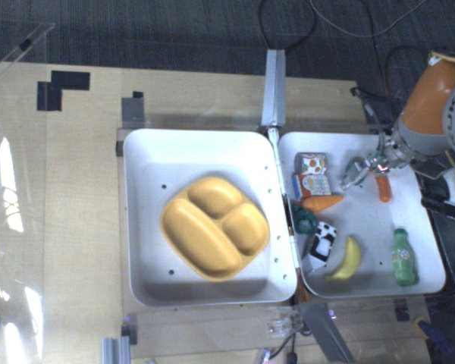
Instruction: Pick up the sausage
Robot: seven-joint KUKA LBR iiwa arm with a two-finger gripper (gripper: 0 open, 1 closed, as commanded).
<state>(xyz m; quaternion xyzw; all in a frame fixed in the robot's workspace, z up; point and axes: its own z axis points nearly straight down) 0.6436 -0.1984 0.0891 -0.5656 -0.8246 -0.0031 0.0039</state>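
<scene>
- Currently the left bin (144, 203) is holding a yellow divided tray (214, 226).
- Right bin (432, 279) is carrying the sausage (384, 187), carton (312, 174), carrot (322, 201), banana (347, 258), green bottle (402, 257).
- Gripper (358, 174) is hanging just left of the sausage, fingers spread open, gripping nothing.

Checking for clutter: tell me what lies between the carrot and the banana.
In the camera view, the black-and-white toy lies between the carrot and banana.
</scene>
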